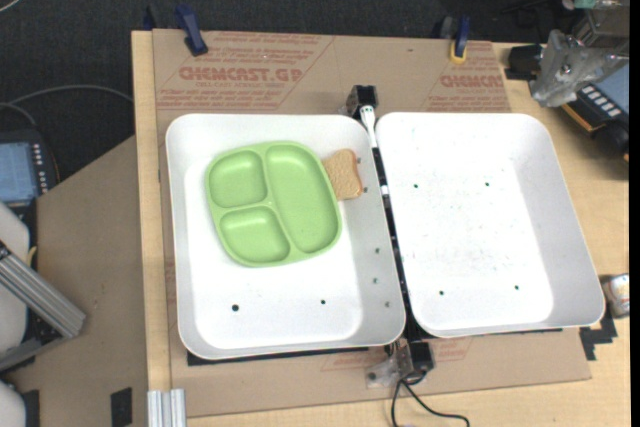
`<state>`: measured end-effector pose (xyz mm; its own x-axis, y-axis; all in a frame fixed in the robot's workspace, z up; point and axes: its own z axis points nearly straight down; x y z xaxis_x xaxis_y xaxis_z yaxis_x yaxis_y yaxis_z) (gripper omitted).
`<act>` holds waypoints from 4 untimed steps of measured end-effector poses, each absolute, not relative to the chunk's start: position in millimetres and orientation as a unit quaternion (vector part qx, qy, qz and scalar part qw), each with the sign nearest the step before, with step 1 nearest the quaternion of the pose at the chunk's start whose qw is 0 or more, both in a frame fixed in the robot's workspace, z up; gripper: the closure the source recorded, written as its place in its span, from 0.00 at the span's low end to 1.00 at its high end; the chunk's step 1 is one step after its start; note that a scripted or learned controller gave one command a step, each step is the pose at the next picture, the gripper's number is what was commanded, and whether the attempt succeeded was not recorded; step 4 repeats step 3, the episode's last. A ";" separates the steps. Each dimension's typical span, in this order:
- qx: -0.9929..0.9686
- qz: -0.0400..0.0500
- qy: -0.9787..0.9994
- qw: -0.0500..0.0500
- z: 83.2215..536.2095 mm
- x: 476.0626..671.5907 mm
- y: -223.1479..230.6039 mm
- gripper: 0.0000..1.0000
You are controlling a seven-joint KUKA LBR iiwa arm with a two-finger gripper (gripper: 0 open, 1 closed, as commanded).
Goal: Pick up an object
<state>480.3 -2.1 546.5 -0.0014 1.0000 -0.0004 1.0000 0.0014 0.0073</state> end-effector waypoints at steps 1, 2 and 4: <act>0.706 -0.005 0.708 -0.005 416.1 478.2 36.2 1.00; 0.708 -0.003 0.706 -0.002 371.3 478.8 27.6 1.00; 0.704 0.003 0.710 0.001 412.3 479.4 103.4 1.00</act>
